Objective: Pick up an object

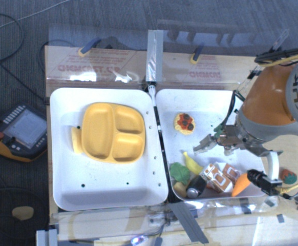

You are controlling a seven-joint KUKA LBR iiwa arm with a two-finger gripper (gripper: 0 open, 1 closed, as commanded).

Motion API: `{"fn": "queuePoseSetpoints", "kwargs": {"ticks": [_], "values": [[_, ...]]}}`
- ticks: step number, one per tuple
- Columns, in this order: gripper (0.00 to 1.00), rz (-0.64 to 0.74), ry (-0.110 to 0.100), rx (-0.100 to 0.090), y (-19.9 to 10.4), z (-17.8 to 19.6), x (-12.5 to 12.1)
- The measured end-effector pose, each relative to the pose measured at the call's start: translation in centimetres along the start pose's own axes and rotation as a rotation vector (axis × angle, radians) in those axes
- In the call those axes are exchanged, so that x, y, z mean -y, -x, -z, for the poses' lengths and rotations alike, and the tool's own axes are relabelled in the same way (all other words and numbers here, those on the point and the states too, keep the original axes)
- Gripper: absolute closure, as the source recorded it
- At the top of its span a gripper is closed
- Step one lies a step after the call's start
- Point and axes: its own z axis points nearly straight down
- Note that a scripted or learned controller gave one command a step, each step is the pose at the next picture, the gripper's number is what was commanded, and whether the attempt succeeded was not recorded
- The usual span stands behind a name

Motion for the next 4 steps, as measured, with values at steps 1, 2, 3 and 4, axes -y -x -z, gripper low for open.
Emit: {"fn": "queuePoseSetpoints", "kwargs": {"ticks": [1, 2, 3, 4], "values": [[0.00, -0.102, 0.000, -0.003, -0.1, -9.4, 0.5], [0.00, -0.056, -0.001, -0.001, -4.4, -1.6, 0.7], [0.00, -0.010, 0.013, 0.001, 0.4, -10.7, -3.7], [0.00, -0.247, 0.010, 0.001, -0.7, -10.8, -4.5]]}}
